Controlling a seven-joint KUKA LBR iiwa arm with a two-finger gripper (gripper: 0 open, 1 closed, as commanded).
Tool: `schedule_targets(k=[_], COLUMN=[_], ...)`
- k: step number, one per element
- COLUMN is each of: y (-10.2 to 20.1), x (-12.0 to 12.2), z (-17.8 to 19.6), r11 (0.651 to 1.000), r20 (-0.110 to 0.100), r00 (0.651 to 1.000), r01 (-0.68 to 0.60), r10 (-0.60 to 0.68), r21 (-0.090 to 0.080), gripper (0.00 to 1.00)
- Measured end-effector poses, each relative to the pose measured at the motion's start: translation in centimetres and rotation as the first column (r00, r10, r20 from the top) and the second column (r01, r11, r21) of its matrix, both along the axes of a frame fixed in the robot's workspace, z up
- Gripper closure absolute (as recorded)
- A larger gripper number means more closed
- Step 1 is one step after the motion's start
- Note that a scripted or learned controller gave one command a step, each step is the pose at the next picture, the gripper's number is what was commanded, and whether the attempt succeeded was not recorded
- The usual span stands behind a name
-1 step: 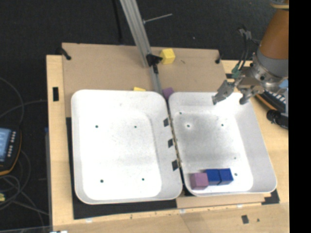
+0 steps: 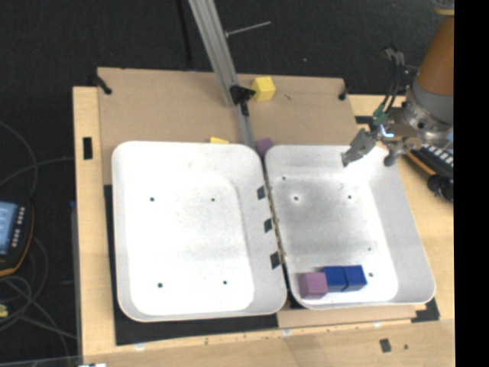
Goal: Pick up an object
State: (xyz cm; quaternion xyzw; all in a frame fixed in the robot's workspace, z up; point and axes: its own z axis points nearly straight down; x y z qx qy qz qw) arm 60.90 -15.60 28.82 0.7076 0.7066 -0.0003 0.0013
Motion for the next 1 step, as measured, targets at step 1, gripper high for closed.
schedule_targets(k=[1], y=[-0.56], x=[-1.57], z=[0.62], r11=[1.000], r20=[0.000], r00=[1.000], r01=[0.000], r10=[0.000], r21=[0.001], gripper=[0.00])
